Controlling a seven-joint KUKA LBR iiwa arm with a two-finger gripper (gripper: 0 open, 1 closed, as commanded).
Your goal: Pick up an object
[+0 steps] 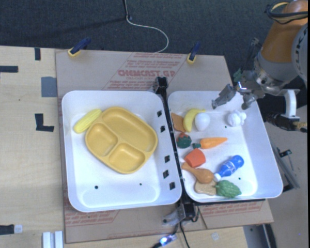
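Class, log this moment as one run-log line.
gripper: open, above right bin far edge | held: nothing | nearest: white toy | yellow tray: left bin

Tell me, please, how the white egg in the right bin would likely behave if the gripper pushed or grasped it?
The egg looks smooth and rounded, so it would probably roll or slip sideways under a push. It lies against a yellow piece, which may block rolling leftward. Its glossy, curved surface could squirt out from the open gripper unless the grasp is centred.
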